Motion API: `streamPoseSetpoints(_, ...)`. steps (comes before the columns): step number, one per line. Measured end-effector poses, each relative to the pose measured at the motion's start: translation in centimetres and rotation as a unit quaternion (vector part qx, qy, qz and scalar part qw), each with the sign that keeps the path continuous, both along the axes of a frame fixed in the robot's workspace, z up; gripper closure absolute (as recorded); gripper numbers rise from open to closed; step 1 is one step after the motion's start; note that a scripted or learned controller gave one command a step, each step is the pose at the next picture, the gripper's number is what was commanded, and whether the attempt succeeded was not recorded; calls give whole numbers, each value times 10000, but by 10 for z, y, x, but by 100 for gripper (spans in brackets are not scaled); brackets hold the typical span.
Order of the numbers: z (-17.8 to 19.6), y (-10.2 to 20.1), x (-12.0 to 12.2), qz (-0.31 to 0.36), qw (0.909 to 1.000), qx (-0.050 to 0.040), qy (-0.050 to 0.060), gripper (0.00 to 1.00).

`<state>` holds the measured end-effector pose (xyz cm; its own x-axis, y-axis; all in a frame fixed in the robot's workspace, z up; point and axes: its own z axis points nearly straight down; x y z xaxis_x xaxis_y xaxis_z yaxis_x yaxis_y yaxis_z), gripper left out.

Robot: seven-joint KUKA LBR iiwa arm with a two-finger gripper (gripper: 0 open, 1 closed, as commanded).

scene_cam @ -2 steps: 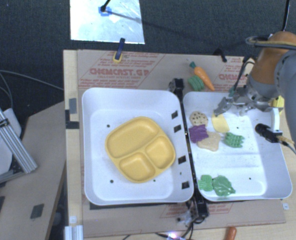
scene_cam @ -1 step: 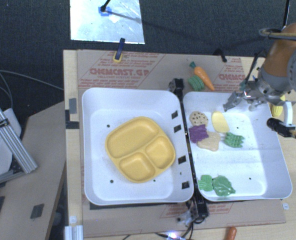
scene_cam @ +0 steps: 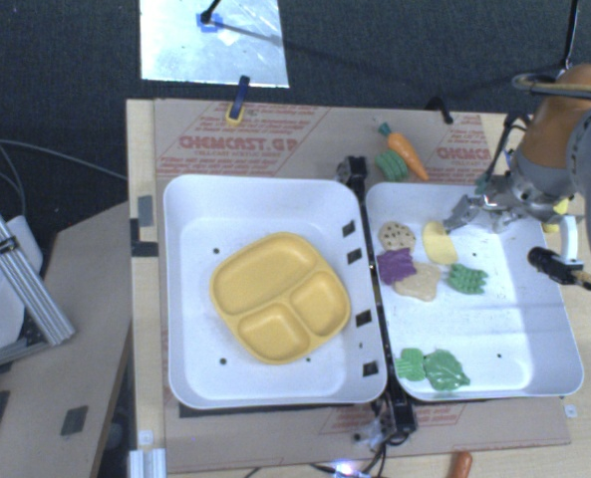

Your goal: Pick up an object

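Nearest the camera, in the right white bin (scene_cam: 554, 366), lies a green leafy plastic toy (scene_cam: 432, 366). Further in sits a cluster: purple toy (scene_cam: 396, 264), tan flat piece (scene_cam: 420, 284), small green ridged toy (scene_cam: 466, 280), speckled cookie (scene_cam: 397, 235) and a pale yellow rounded piece (scene_cam: 438, 242). The yellow three-compartment tray (scene_cam: 280, 296) lies in the left white bin (scene_cam: 190, 267). Beyond the cluster, the jaws (scene_cam: 464, 212) hang just above-right of the pale yellow piece, seemingly the nearest candidate. How wide they stand I cannot tell, and nothing is visibly held. Farthest, an orange carrot toy (scene_cam: 405, 149) lies on the table (scene_cam: 305, 132).
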<state>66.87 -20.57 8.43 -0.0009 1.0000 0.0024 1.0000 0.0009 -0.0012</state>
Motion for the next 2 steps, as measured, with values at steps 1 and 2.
streamPoseSetpoints(1,1,79,1,48,10000,-1,-17,0)
streamPoseSetpoints(2,4,77,-119,-19,10000,-2,37,0)
